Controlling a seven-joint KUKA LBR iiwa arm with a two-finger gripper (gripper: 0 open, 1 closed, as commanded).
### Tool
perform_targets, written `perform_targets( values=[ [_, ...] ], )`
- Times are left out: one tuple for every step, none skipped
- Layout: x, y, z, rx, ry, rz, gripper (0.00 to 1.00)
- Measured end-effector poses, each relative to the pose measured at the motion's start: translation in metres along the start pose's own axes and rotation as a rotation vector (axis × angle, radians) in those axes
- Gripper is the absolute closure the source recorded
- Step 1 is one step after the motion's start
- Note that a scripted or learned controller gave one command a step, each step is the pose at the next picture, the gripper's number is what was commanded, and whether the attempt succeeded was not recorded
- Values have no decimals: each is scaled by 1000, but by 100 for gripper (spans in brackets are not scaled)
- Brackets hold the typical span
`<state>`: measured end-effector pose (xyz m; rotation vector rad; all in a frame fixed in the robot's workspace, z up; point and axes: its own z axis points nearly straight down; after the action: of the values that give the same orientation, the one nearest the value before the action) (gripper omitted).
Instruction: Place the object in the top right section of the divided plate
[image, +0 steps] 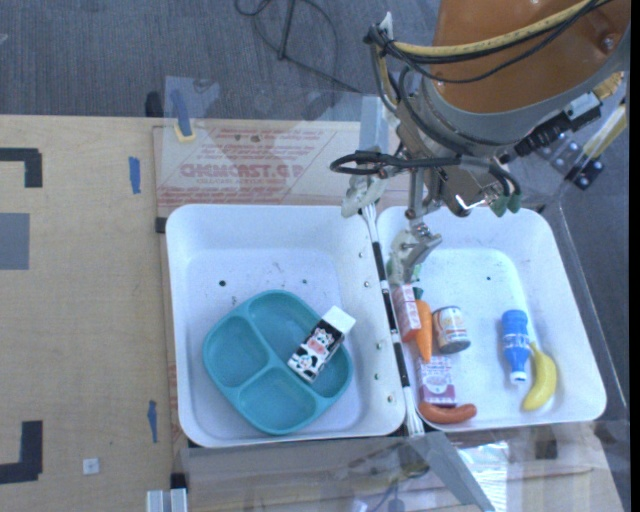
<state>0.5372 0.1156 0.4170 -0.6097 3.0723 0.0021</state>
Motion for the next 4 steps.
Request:
perform_targets(
  values=[
    [-57,-22,-20,0,-1,122,0],
    [-133,-21,-20,-1,-3,-151,0],
    [-69,-173,-20,1,2,-172,0],
    [-83,-135,10,0,2,79,0]
  ],
)
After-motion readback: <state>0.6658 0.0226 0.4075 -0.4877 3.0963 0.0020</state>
